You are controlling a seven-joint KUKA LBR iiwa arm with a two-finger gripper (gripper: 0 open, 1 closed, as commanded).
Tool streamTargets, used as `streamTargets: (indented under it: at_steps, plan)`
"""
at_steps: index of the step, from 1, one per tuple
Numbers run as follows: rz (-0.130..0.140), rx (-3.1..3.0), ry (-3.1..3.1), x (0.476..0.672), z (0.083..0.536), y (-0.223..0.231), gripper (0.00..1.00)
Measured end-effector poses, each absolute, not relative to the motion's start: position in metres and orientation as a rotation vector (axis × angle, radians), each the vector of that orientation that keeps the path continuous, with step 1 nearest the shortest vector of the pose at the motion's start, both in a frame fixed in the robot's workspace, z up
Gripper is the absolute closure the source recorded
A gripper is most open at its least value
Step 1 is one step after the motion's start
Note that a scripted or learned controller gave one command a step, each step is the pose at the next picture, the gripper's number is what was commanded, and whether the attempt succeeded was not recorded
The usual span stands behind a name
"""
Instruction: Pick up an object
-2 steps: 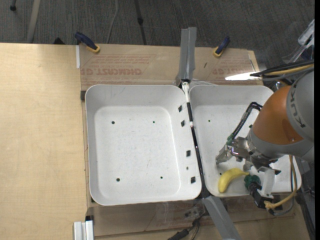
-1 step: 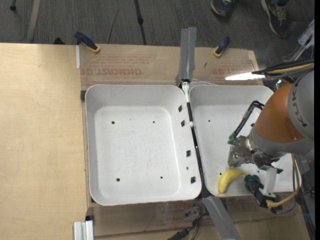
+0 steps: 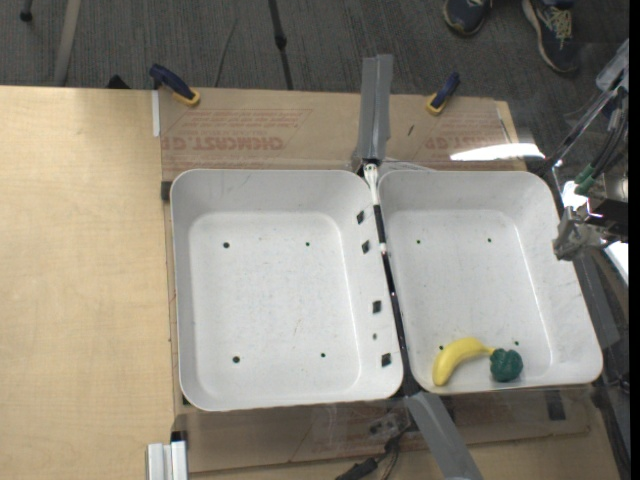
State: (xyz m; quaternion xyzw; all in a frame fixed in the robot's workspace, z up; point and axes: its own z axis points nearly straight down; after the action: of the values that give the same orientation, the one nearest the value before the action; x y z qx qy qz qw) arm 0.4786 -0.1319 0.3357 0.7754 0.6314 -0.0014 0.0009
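Looking down from the near edge of the bench, I first meet the front rim of the right bin [image 3: 560, 380], and just inside its near right corner lie the two things I could pick. The yellow banana [image 3: 457, 356] rests curved on the white floor, its lower tip pointing toward the near wall. Just beside it, to the right, sits a small dark green object [image 3: 506, 365], rounded and bumpy; the two look close enough to be nearly touching, though I cannot say for sure.

To the left, the left bin [image 3: 185, 298] lies side by side with the right one, the two joined along a seam with small black clips.

Farther up, at the right bin's right rim, my gripper [image 3: 572, 240] sits at the frame's edge, well apart from the banana and the green object. Whether my fingers are spread or closed I cannot tell.

Beyond the bins, brown cardboard [image 3: 240, 128] covers the bench, pinned by a clamp on the left [image 3: 175, 85] and another on the right [image 3: 442, 94]. Past that is grey floor, with a pair of shoes [image 3: 510, 3].
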Motion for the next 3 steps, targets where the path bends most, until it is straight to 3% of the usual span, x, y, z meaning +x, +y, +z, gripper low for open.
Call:
streamTargets:
  at_steps: [1, 2, 3]
  plan:
    - [-0.008, 2.647, 1.694, 0.478, 0.299, -0.073, 1.00]
    - [-0.008, 2.647, 1.693, 0.478, 0.299, -0.073, 0.00]
    - [-0.009, 2.778, 1.473, 0.477, 0.190, -0.026, 0.00]
